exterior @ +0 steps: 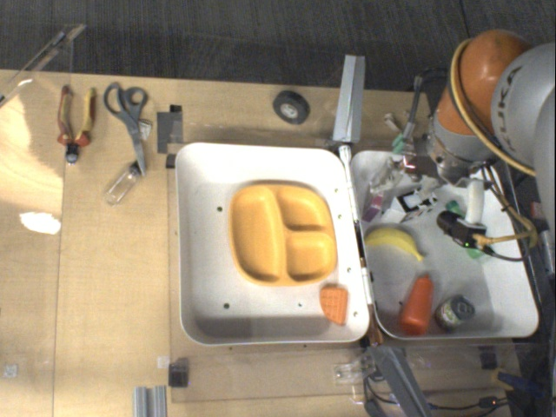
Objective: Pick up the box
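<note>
The hand hangs low over the far end of the right bin, in a clutter of small parts; whether it is open, closed or gripping anything I cannot tell. No box is clearly recognisable near it, so the pick seems not yet done. Just toward the camera from the hand lies a banana, further on a carrot and a can. Well to its left, the other bin holds a yellow tray and an orange wedge.
</note>
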